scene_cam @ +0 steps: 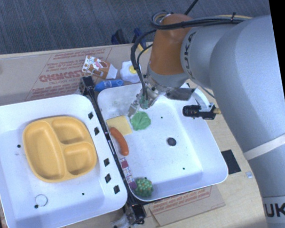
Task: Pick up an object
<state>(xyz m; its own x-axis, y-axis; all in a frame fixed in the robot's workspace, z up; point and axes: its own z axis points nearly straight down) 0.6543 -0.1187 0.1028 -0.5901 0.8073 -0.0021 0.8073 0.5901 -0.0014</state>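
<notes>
The arm (214, 55) comes in from the right and bends down over the far end of the right bin (201, 144), its orange band facing up. The gripper (144, 103) hangs low just beside a green leafy piece (140, 121), which lies on the bin floor; from here the tip is small and dark, and I cannot tell whether it is spread or pinched, nor whether it touches the green piece. Just to the left of the green piece sits a yellow block (119, 125), and below that a sausage (120, 141) lies along the bin's left wall. A green broccoli-like lump (143, 187) rests in the near left corner. The left bin (13, 213) holds a yellow divided tray (59, 148)
</notes>
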